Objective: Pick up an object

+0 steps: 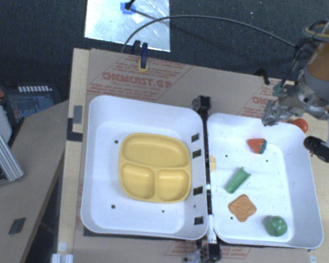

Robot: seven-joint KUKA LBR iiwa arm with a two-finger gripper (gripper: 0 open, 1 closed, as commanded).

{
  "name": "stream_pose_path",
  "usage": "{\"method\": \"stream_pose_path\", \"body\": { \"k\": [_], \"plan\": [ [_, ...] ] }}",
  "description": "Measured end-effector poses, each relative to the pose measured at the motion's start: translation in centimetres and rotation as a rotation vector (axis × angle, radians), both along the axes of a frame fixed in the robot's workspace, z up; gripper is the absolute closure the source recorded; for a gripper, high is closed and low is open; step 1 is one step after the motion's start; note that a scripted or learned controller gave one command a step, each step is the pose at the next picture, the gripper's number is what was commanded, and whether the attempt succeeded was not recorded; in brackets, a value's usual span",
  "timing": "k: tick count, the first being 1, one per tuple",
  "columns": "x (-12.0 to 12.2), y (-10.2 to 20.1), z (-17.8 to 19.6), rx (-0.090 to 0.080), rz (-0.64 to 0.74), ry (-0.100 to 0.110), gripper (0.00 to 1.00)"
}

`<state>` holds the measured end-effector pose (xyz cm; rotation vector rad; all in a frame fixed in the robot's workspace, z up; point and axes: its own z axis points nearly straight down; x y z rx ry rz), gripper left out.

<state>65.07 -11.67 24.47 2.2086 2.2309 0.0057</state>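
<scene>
Grey-orange arm's gripper point(270, 118) at right white bin's point(311, 192) 12 o'clock rim | finger state: cannot tell | step: approach | next: descend on orange-red strawberry-like toy point(257, 145), 6 o'clock of it.

Bright, even light (slightly soft focus)

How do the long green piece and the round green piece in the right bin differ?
The long green piece is a slim stick lying at a slant near the bin's middle; the round green piece is a squat lump near the front right corner. The stick looks slightly lighter. Both are green, lie in the right bin, and are untouched.
</scene>
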Motion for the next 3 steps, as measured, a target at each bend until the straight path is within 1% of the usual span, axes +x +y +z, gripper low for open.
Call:
{"method": "stream_pose_path", "body": {
  "k": [1, 2, 3],
  "plan": [
    [0.6, 6.4, -0.1, 0.0, 0.0, 0.001, 1.0],
    [1.1, 11.6, 0.5, 0.001, 0.0, 0.002, 1.0],
    [1.2, 16.3, -0.8, 0.001, -0.001, 0.003, 1.0]
  ]
}}
